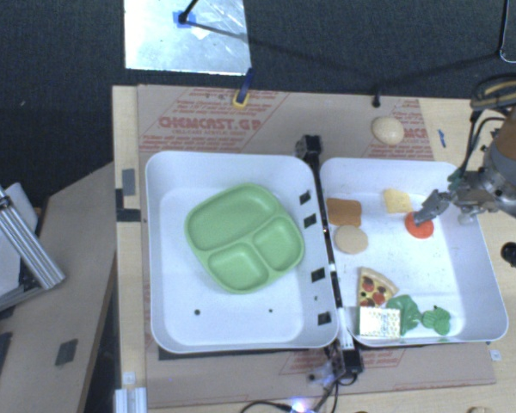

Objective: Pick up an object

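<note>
Gripper [447, 206] over right bin [477, 269], fingers apart, one tip just above red tomato slice [420, 227]; nothing held.

Red lettering, seemingly "QUIKCAST", is printed on the cardboard sheet [208, 120], well left of and behind the gripper [448, 205].

I can't see most of the arm [509, 157]; the right edge cuts it off. One finger of the gripper [447, 203] covers part of the red piece [420, 227], and I can't tell whether they touch.
</note>
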Robot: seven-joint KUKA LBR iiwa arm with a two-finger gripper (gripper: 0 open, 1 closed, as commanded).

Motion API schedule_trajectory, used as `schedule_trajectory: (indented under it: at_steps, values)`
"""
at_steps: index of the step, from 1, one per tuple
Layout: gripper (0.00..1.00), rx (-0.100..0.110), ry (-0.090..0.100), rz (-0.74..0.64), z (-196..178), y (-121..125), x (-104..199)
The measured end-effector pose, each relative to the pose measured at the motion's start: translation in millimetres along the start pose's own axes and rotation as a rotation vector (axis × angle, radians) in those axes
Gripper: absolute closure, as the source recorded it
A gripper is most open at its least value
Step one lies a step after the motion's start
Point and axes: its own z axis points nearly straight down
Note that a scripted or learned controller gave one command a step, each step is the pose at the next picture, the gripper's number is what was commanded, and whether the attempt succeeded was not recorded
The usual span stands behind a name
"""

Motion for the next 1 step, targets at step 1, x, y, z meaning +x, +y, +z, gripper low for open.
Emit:
schedule_trajectory:
  at_steps: [1]
  values:
    - [0.0, -0.011, -0.003, -0.003, -6.5, 2.9, 0.3]
